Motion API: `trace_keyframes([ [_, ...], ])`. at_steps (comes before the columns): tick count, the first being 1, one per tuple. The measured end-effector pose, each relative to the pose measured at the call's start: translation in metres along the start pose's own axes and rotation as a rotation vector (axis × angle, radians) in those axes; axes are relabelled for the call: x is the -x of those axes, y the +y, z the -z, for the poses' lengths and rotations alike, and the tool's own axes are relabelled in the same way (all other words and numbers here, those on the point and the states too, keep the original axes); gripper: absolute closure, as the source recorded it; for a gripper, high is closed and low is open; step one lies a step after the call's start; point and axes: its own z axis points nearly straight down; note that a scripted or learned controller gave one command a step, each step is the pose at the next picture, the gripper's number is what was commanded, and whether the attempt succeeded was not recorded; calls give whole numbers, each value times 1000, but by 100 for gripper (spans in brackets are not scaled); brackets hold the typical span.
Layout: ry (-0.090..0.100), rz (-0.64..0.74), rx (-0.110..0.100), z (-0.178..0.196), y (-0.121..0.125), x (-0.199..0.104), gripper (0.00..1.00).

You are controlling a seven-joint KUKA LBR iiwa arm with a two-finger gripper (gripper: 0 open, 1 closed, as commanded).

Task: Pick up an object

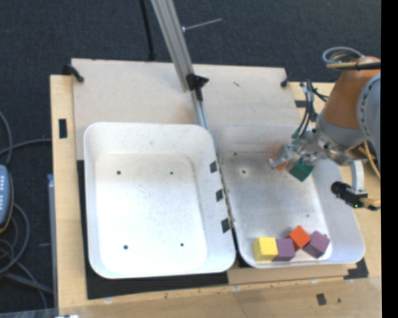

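Note:
My gripper (286,158) hangs over the upper middle of the right bin (265,197), reaching in from the right. A green block (302,171) sits tilted just below and right of it, touching or partly under the gripper's body. A small orange-red piece (276,159) shows at the gripper's left tip; whether it is a loose object or part of the gripper is unclear. At the bin's front edge lie a yellow block (266,247), a purple block (284,249), an orange block (299,236) and a second purple block (317,243).
The left bin (152,197) lies beside the right one, with a raised divider (222,191) between them. A slanted metal pole (176,38) rises from the back of the bench. A black fitting (348,194) sticks out by the right bin's right rim.

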Motion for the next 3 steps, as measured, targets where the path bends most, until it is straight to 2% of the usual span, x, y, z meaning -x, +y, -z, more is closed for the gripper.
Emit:
trace_keyframes([
  [1, 1, 0, 0, -2, 14, -9, 0],
  [2, 0, 3, -2, -2, 15, -10, 0],
  [3, 10, -4, -31, -15, 11, -14, 0],
])
